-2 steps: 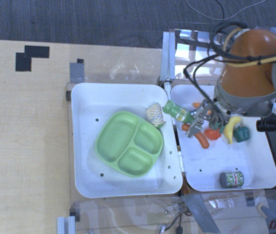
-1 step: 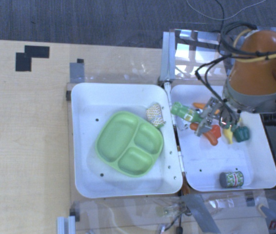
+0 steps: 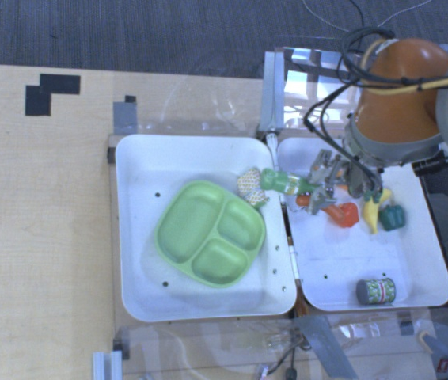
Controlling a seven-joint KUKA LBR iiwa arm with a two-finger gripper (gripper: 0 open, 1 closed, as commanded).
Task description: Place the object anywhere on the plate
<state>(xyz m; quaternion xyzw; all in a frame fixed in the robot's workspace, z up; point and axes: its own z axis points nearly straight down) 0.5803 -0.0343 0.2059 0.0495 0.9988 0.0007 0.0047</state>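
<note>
Nearest the camera, low in the right bin [image 3: 434, 287], a small grey can [image 3: 376, 291] lies on its side, well apart from everything I care about.

Going left to right: the left bin [image 3: 133, 212] holds the green divided plate [image 3: 210, 233], three compartments, sitting at a slant. Just off its upper right corner lies a small speckled object [image 3: 249, 186], touching or nearly touching the plate's rim. Next comes a green bottle [image 3: 281, 183], lying across the wall between the two bins. My gripper [image 3: 324, 182] sits at the bottle's right end, low over the right bin; I cannot tell whether it is parted or closed, and I cannot claim the bottle is held, though I judge it to be the object I am meant to place. Under and beside my wrist lie an orange-red piece [image 3: 343, 213], a yellow piece [image 3: 373, 208] and a green pepper-like toy [image 3: 392, 217], crowded together.

To do this step well, I want a sure hold on the bottle before any travel, and enough lift to pass over the bin walls. Then I carry it left and let go low over a compartment, so the round bottle does not roll off. I should avoid dragging the speckled object along.
</note>
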